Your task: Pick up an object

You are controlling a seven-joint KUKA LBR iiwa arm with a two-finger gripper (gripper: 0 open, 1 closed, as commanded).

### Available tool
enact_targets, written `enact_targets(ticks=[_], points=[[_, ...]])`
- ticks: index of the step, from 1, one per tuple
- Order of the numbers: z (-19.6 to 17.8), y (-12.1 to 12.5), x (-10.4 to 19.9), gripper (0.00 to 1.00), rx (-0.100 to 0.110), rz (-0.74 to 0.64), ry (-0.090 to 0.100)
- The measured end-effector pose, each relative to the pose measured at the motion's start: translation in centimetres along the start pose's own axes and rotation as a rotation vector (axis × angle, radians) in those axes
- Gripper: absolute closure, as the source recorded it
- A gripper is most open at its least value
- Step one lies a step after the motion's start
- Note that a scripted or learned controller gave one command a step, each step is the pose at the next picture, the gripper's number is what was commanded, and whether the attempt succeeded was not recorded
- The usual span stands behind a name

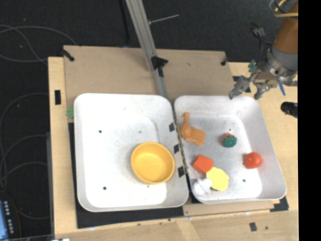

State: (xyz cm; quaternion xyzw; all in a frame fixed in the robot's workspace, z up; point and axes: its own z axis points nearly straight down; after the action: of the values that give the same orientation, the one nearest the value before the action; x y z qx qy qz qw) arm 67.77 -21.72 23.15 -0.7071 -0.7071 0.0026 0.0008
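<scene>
My gripper [247, 90] hangs at the far right, over the back right corner of the right bin [215, 109], open with nothing between its fingers. In the right bin lie an orange giraffe-like toy [191, 132], a green and red ball [229, 140], a red tomato-like ball [253, 159], an orange-red block [202, 163], a yellow lumpy piece [218, 178] and a small white piece [201, 188]. A yellow bowl [152, 162] stands in the left bin [110, 124], near its right wall.
A slanted metal pole [145, 34] rises from behind the bins, ending near their shared wall. The bins rest on a brown board [115, 69] with dark floor and cables at the left.
</scene>
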Motion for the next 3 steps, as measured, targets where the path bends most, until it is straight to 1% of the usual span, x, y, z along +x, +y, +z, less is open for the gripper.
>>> enact_targets(ticks=[1,2,3], points=[[6.1,0.0,-0.8,0.0,0.0,0.001,-0.001],[12.3,0.2,-0.8,0.0,0.0,-0.002,0.0],[10.7,0.5,-0.9,1.0,-0.009,-0.005,-0.007]])
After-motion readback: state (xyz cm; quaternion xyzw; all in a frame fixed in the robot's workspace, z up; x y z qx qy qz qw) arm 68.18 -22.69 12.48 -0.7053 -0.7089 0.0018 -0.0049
